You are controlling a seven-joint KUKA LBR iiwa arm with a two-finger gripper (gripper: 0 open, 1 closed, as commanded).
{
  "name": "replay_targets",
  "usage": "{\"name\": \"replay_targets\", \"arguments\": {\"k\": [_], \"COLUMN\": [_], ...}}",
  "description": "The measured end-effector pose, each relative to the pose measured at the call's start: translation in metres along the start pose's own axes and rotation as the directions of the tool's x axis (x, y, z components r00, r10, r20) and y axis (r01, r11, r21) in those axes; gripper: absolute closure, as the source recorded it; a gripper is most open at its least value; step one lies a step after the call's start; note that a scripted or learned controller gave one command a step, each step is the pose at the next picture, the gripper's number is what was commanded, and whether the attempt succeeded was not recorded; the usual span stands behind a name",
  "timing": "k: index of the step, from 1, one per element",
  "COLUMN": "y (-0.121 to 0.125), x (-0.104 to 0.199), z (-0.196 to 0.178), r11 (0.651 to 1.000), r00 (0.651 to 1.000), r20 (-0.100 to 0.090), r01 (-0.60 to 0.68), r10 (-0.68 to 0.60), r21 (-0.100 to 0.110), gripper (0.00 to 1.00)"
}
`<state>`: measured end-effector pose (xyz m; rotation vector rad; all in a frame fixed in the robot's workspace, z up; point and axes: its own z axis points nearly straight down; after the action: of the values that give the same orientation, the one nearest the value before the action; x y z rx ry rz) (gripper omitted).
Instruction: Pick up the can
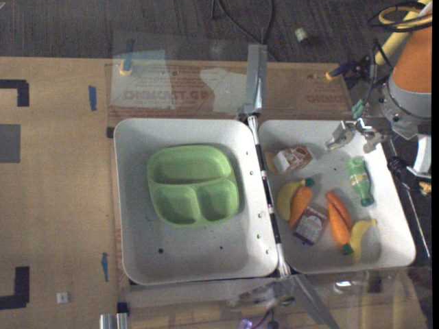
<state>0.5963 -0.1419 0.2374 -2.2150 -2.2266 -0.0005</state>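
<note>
Left bin has a green divided plate sitting in it, three compartments. Right bin is the busy one: a green bottle lying near the right wall, two carrots, a yellow banana low on the right, and a small tan carton up near the divider (label too blurry to read).

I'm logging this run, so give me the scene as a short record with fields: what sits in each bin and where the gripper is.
left bin: green divided plate
right bin: two cans, two carrots, two bananas, green bottle
gripper: above the right bin's far edge, holding nothing
gripper to cans: apart from both
</note>
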Motion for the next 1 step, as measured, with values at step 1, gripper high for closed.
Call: {"name": "replay_targets", "arguments": {"k": [1], "y": [0.0635], "x": [0.0229], "z": [0.1185], "r11": [0.993], "r00": [0.993], "r20": [0.001], "r01": [0.117], "r10": [-0.117], "r21": [-0.002], "gripper": [0.00]}}
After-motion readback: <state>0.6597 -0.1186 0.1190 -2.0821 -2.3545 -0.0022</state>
